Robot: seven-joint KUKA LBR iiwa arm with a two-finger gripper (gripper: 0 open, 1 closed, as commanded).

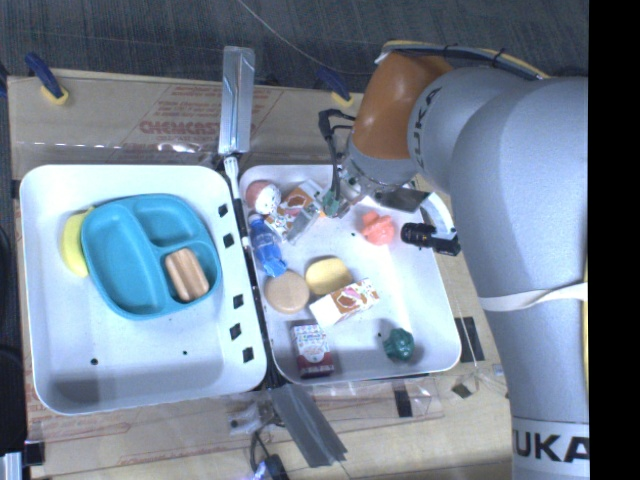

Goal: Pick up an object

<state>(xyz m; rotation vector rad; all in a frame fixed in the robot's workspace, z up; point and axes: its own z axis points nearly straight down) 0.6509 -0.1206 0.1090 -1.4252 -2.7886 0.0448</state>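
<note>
The right bin (430,298) holds several small items. Near its far edge lie a red and white ball (262,198), a printed packet (295,211) and a blue bottle (266,248). A pink lump (378,228) sits right of them. Further forward are a yellow round piece (327,273), a tan disc (287,293), a white and red packet (345,303), a dark red packet (312,348) and a green object (399,344). My gripper (335,200) hangs low at the bin's far side, just right of the printed packet and left of the pink lump.
The left bin (60,358) carries a blue divided tray (140,233) with a tan block (186,274) in its right compartment and a yellow object (72,243) tucked at its left. The grey arm (500,168) covers the right bin's right side.
</note>
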